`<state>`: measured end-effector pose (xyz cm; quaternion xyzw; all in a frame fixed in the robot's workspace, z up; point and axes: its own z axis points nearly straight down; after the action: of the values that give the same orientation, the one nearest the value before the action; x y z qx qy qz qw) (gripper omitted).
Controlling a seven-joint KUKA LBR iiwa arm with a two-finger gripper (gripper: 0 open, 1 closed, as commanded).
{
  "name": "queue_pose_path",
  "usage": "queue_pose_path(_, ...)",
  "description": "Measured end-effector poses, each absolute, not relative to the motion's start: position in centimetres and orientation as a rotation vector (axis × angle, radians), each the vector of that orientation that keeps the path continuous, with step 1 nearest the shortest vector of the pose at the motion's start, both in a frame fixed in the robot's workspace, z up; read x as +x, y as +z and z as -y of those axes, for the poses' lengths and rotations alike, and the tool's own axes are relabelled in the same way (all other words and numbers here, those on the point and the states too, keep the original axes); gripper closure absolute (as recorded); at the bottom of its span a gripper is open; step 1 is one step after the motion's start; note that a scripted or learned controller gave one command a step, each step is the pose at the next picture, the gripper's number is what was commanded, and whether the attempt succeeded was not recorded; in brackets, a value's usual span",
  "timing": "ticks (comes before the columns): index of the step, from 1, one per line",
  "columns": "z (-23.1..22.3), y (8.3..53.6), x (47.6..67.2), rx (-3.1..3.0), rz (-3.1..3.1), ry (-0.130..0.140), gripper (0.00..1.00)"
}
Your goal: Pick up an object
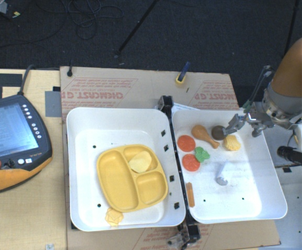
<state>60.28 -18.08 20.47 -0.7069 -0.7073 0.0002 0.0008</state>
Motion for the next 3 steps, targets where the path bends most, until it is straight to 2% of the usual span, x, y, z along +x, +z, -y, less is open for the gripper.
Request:
queue_pose_path(1,16.5,8.2,56.6,-2.216,2.219,0.005,0.0)
queue_pose_path(2,21.5,8.8,55.5,-2.223,2.221,0.003,0.0)
queue_pose_path(3,21.4,8.8,58.8,-2.222,2.223,-0.001,0.0)
